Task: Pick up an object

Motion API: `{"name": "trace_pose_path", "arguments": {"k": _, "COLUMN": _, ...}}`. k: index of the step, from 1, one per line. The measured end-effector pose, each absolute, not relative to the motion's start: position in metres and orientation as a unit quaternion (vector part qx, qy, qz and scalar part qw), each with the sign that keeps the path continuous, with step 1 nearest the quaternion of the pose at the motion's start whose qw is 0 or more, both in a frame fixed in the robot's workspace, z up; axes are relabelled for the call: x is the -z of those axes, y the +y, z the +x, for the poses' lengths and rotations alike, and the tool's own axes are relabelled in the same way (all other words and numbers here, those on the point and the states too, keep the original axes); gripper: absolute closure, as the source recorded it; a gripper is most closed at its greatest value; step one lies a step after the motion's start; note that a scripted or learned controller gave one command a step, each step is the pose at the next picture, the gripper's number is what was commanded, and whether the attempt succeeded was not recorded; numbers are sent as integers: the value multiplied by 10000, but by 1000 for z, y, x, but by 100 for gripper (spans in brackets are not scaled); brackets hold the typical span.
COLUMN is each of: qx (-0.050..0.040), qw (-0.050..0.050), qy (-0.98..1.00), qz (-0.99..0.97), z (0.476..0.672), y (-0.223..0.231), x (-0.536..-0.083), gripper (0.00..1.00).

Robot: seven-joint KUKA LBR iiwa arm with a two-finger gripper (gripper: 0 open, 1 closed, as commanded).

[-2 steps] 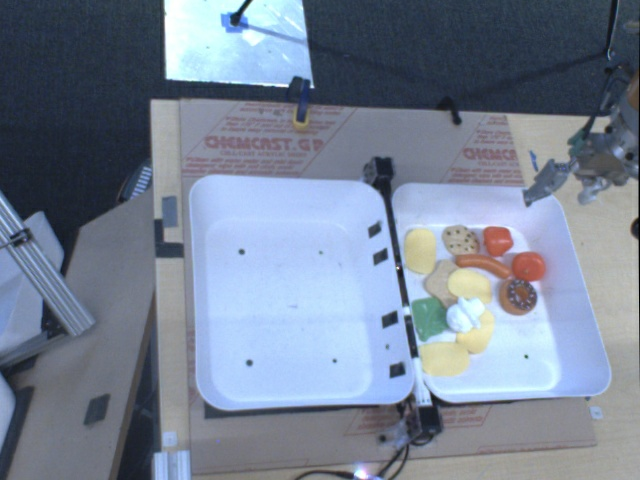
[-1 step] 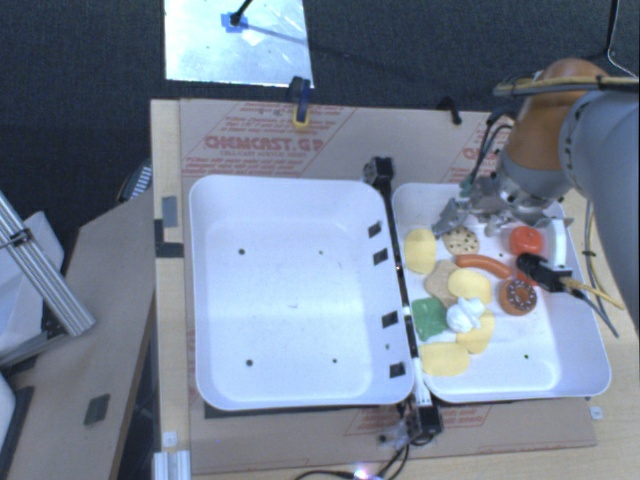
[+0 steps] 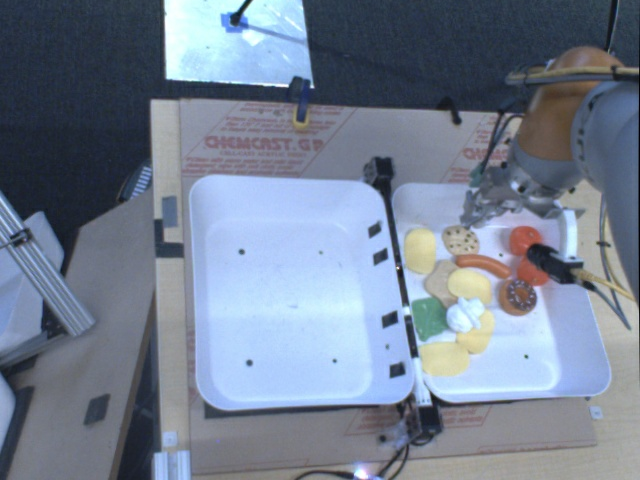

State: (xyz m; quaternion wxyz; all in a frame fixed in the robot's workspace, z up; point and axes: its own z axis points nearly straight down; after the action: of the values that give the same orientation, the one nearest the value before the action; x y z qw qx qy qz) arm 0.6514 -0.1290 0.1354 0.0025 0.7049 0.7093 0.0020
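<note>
The right bin [image 3: 575,368] holds a cluster of toy foods: a yellow lemon-like piece [image 3: 420,249], a speckled cookie [image 3: 460,239], an orange-red sausage [image 3: 484,263], a red tomato [image 3: 524,240], a chocolate donut [image 3: 517,295], a green piece [image 3: 428,318], a white piece [image 3: 464,315] and more yellow pieces [image 3: 446,358]. My gripper [image 3: 478,211] hangs over the back of the right bin, just above and behind the cookie. Nothing shows between its fingers, and they are too small and dark to read.
The left bin [image 3: 290,288] lies beside the right one, with a black divider strip [image 3: 393,268] between them. A shiny metal sheet [image 3: 238,28] lies at the back left. A blue-and-yellow clamp [image 3: 299,103] sits on the cardboard behind the bins.
</note>
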Motion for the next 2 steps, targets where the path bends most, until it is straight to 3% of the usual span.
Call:
{"name": "trace_pose_path", "arguments": {"k": 1, "qx": -58, "qw": 25, "qy": 7125, "qz": 7017, "z": 672, "y": -20, "x": -216, "gripper": 100}}
{"name": "trace_pose_path", "arguments": {"k": 2, "qx": -39, "qw": 8, "qy": 7115, "qz": 7027, "z": 670, "y": 54, "x": -253, "gripper": 100}}
